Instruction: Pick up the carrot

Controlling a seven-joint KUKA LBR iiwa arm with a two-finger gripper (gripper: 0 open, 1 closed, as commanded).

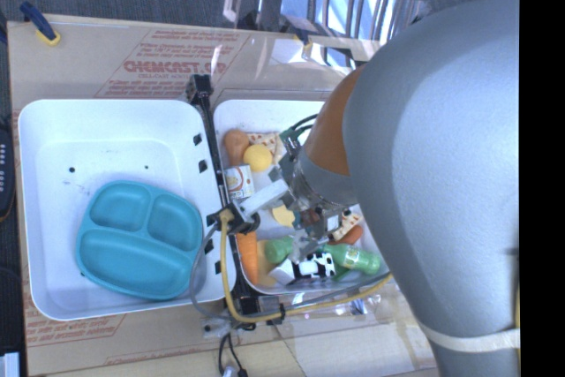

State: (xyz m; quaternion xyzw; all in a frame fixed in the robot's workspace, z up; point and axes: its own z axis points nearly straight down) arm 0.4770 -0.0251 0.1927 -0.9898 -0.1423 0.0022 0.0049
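Observation:
The carrot (249, 256) is an orange stick lying along the left wall of the right bin (231, 115), near its front corner. My gripper (305, 225) hangs low over the middle of that bin, below the orange wrist band, a little to the right of and behind the carrot. Nothing is visibly held. The bulky grey arm (441, 172) hides the right half of the bin.
Around the carrot lie a green vegetable (278, 250), a black-and-white cow toy (313, 266), a green bottle (355, 260), a yellow lemon (258, 157) and a small can (238, 181). The left bin (53, 128) holds a blue divided plate (139, 238).

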